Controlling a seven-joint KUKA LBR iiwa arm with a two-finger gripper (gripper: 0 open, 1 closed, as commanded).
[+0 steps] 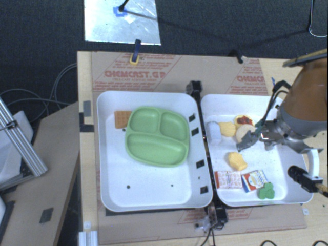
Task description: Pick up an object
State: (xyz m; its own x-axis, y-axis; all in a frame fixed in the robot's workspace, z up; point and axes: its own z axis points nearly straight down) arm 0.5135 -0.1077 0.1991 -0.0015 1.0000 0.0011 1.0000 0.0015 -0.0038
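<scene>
My gripper (245,141) hangs over the middle of the right bin (289,192), reaching in from the right. A beige round piece (245,132) sits right at its tip, and whether they touch is unclear. Just below lies a yellow wedge (237,161). To the upper left are a yellow chunk (227,128) and a pale cup-like item (213,131). A red and yellow piece (244,120) lies near the bin's back. Two printed packets (228,180) (254,180) and a green toy (266,191) lie along the front.
The left bin (110,188) bears a green divided plate (157,136) with an orange cracker (121,119) beside it. A black divider with clips (201,137) runs between the bins. The arm's orange body (307,94) looms over the right bin's far side.
</scene>
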